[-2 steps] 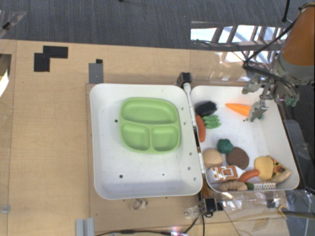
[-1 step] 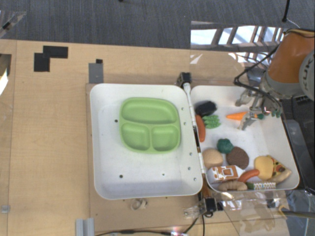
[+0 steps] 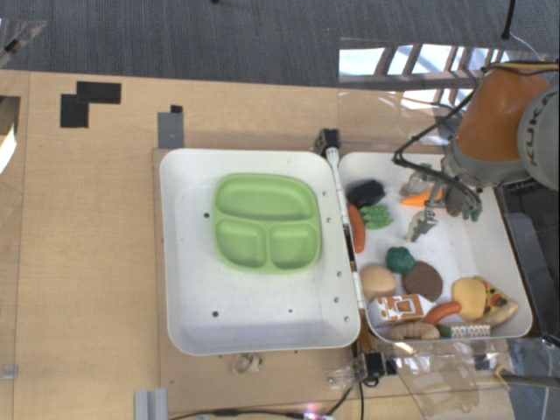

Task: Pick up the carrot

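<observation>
Carrot (image 3: pixel 416 201), small and orange, lay near the back of the right bin (image 3: pixel 512 261), partly under the arm (image 3: pixel 503 129). The pincer (image 3: pixel 423 225) hung just in front of it; whether it stood wide or narrow could not be told. A good grasp probably called for centring over the carrot, clear of the green broccoli (image 3: pixel 377 216).

Two white bins (image 3: pixel 175 261); left of the divider one green tray (image 3: pixel 266 221), right of it about a dozen food items (image 3: pixel 423 280).

Carrot (image 3: pixel 414 201) beside gripper (image 3: pixel 426 220) — right bin (image 3: pixel 490 243), upper part
</observation>
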### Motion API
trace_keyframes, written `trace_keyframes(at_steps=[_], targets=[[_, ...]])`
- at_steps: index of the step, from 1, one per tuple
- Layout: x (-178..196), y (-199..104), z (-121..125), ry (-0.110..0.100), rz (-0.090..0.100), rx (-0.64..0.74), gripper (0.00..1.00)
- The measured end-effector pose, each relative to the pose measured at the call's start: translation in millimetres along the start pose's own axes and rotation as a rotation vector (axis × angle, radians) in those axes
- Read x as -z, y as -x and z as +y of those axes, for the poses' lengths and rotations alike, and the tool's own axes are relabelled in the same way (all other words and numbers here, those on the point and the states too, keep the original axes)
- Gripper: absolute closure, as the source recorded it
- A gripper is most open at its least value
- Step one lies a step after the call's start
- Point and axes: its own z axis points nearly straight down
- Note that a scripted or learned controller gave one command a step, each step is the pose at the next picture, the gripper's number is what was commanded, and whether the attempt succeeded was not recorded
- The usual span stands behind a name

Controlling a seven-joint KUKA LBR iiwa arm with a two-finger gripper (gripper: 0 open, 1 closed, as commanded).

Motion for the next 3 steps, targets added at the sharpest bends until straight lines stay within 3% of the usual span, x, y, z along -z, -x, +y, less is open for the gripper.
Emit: trace_keyframes(at_steps=[1,2,3], targets=[[0.8,-28.1,-30.7,-0.002,-0.001,-0.369,0.00],[-0.5,-5.2,-11.6,-0.001,-0.001,-0.743,0.00],[14.4,-1.3,-10.6,0.002,-0.013,-0.735,1.00]])
